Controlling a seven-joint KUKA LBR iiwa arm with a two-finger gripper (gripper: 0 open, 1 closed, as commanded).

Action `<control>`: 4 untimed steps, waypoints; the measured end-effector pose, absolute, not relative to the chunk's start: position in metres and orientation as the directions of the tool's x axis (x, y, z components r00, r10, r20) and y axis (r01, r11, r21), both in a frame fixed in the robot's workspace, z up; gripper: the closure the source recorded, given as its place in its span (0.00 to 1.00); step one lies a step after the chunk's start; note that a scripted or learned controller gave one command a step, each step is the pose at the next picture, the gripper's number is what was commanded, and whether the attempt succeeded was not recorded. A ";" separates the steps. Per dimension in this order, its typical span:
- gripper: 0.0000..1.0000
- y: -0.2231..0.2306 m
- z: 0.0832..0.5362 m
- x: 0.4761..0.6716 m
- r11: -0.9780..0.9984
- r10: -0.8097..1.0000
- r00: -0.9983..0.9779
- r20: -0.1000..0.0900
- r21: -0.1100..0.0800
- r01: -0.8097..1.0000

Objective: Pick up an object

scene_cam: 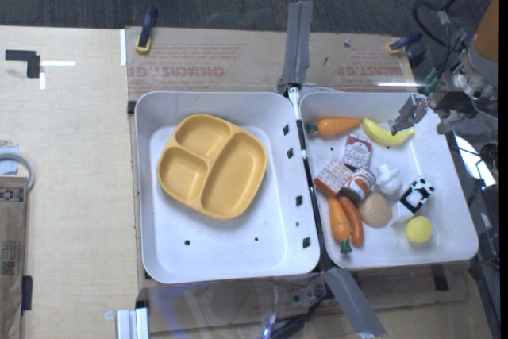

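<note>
**Two bins on a cardboard-lined bench**

Flat brown cardboard [238,59] backs two glossy white bins. The left bin [159,234] holds a smooth yellow divided plate [212,175]. My gripper [425,117] hovers, fingers parted, empty, just beside the curved banana [385,133] in the right bin [452,250].

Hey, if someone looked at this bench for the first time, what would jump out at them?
Probably the yellow divided plate, lying alone in the left bin. Next, the pile of toy food in the right bin: a banana and carrot near its far edge, a lemon near the front. The gripper hovers beside the banana.
</note>
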State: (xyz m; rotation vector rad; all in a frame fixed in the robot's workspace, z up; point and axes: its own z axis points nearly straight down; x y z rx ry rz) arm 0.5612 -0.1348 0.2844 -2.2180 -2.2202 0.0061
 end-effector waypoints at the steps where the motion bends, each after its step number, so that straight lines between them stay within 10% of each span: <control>1: 0.00 -0.094 0.095 0.584 -0.028 1.000 0.028 0.000 0.004 1.000; 2: 1.00 -0.093 0.104 0.585 -0.031 1.000 0.031 0.003 0.004 1.000; 3: 0.00 -0.093 0.104 0.585 -0.030 1.000 0.030 0.003 0.004 1.000; 4: 0.00 -0.100 0.091 0.602 -0.085 0.996 0.085 0.000 -0.001 0.996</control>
